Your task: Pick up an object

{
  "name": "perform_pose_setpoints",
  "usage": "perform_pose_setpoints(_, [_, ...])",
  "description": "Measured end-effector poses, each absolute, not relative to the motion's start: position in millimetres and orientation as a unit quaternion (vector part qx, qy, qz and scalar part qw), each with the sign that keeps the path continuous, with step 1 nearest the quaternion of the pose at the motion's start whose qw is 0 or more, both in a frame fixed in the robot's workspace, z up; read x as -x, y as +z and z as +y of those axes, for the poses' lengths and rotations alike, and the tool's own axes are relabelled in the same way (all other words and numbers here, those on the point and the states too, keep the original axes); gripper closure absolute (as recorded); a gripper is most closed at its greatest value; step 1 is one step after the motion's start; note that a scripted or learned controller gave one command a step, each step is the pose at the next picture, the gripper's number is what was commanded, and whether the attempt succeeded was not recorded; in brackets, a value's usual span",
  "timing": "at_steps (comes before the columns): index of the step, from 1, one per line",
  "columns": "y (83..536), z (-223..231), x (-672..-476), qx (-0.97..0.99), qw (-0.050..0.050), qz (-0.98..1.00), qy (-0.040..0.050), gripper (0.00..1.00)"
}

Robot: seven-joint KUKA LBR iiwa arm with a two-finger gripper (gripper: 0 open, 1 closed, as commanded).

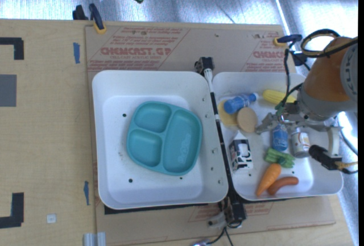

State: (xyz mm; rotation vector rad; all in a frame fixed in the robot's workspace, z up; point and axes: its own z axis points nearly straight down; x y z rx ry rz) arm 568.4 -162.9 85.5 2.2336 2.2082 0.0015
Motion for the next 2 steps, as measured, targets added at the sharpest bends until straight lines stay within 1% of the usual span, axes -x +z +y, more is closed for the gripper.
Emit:
perform_pose_setpoints(1, [96.2,-163.2,-569.4,-0.712,0.002,0.703,0.0014,1.0])
perform_pose_setpoints(2, [198.8,-107.7,-560.0,-0.615,0.002,0.789,0.0007,1.0])
